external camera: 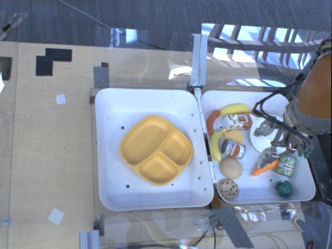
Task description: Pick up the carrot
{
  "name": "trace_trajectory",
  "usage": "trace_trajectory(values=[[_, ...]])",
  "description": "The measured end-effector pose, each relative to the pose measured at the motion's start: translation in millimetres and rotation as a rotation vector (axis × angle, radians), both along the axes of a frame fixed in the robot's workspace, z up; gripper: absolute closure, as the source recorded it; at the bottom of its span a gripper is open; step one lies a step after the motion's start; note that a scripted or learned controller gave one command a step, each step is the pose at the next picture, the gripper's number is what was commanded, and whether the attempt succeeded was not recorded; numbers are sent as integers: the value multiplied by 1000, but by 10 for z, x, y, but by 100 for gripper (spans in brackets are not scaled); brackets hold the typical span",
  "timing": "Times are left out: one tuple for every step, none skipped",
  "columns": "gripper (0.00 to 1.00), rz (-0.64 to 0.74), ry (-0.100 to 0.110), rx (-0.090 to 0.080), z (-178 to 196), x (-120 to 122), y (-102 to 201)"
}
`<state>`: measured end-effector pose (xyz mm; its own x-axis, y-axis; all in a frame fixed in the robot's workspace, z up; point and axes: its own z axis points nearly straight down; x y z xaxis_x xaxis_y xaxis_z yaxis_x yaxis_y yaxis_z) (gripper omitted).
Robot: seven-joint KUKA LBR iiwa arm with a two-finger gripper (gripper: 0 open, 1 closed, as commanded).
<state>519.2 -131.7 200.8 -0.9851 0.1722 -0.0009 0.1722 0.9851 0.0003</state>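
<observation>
Carrot (265,167) is seen lying in the right bin (307,191), toward its near right part, with the end effector (272,153) lowered directly onto its upper end; whether the carrot is gripped cannot be told. A small green-labelled can (286,165) stands just beside it, a green toy (284,189) nearer. A yellow divided plate (156,149) sits in the left bin (111,191).

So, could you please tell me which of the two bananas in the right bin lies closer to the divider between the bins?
The lower banana, curving down along the right bin's left wall; the upper banana arches across near the back.
</observation>
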Motion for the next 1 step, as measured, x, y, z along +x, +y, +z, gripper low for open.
trace_trajectory(values=[[0, -3, -13, -1, -1119, 215, -229]])
